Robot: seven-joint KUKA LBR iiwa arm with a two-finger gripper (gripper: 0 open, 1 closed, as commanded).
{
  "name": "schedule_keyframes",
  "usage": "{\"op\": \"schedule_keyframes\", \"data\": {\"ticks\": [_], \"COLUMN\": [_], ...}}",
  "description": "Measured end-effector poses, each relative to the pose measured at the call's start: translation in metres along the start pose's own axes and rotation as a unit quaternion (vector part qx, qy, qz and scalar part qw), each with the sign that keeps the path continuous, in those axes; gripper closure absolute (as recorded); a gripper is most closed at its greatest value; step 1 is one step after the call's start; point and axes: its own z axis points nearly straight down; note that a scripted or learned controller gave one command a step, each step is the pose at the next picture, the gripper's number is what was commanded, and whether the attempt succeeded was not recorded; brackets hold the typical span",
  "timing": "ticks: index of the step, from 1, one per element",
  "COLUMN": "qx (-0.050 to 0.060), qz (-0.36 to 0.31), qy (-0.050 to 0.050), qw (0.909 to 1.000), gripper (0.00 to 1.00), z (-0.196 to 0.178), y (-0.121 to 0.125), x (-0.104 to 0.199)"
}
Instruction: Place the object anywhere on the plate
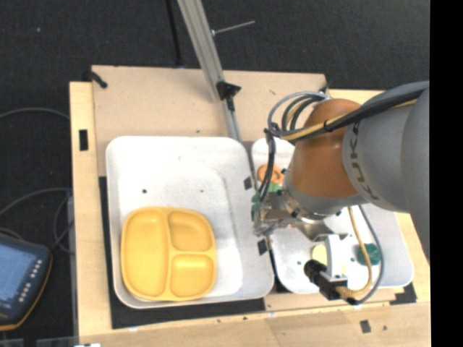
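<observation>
Two shallow white bins sit side by side on the wooden bench (181, 92), the left bin (181, 165) against the right bin (394, 259). A slanted aluminium rail (205, 38) rises from the bench's far edge. Off the bench's left edge, a handheld control pendant (20, 277) lies on the dark floor (72, 27), with cables (36, 194) nearby.

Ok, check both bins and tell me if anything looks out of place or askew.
Nothing stands out. The yellow plate lies flat in the left bin, toward its near corner, its three compartments bare. The arm hangs over the right bin, covering most of it; a small orange object peeks out beside the wrist. No spill or damage shows.
</observation>
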Motion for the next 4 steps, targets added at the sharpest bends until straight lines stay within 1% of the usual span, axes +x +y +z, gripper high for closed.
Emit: {"op": "schedule_keyframes", "data": {"ticks": [1, 2, 3, 4], "qx": [0.0, -0.005, -0.005, -0.002], "qz": [-0.003, -0.004, -0.007, -0.008], "qy": [0.001, 0.001, 0.002, -0.001], "qw": [1.0, 1.0, 1.0, 1.0], "gripper": [1.0, 1.0, 1.0, 1.0], "z": [0.001, -0.08, -0.168, -0.175], "y": [0.009, 0.031, 0.001, 0.002], "x": [0.004, 0.016, 0.068, 0.063]}}
